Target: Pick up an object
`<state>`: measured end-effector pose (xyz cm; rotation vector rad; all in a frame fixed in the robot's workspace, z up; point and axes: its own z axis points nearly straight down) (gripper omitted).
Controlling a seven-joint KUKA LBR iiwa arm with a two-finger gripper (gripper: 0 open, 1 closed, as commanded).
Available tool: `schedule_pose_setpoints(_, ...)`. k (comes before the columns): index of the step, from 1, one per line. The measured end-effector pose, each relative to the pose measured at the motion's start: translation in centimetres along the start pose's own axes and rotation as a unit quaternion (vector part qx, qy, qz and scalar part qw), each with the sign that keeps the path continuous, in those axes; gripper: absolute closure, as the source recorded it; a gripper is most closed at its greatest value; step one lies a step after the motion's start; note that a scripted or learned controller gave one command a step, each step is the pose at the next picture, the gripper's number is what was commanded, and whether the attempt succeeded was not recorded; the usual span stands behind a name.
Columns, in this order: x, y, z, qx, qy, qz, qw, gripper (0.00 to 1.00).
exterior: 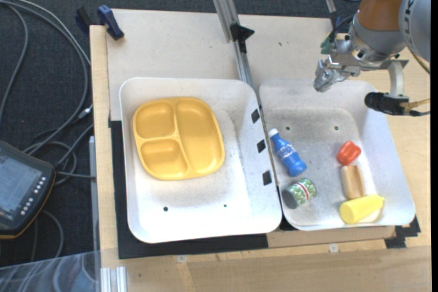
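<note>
Two white bins are being carried by the bench; the claw point(324, 81), its opening untellable, is being held above the right bin's point(308, 98) far edge, well apart from the blue bottle point(287, 153).

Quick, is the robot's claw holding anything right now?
Gripper: holding nothing, hanging over the right bin's far edge; open or shut cannot be told.

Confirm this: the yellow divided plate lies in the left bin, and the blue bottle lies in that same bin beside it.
Not quite. The camera view shows the blue bottle in the right bin, near its left wall, not in the left bin. The yellow divided plate does lie in the left bin, as you said.
</note>
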<state>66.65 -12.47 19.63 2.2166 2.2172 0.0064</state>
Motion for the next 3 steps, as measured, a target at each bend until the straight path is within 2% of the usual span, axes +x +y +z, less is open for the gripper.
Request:
schedule_pose_setpoints(1, -0.2, 0.3, -6.6, -0.001, 0.0, -0.001, 1.0, 1.0)
schedule_pose_setpoints(2, -0.1, 0.4, -7.6, 0.002, 0.0, -0.001, 1.0, 1.0)
schedule_pose_setpoints(3, 4.9, 0.3, -8.0, 0.004, 0.002, -0.003, 1.0, 1.0)
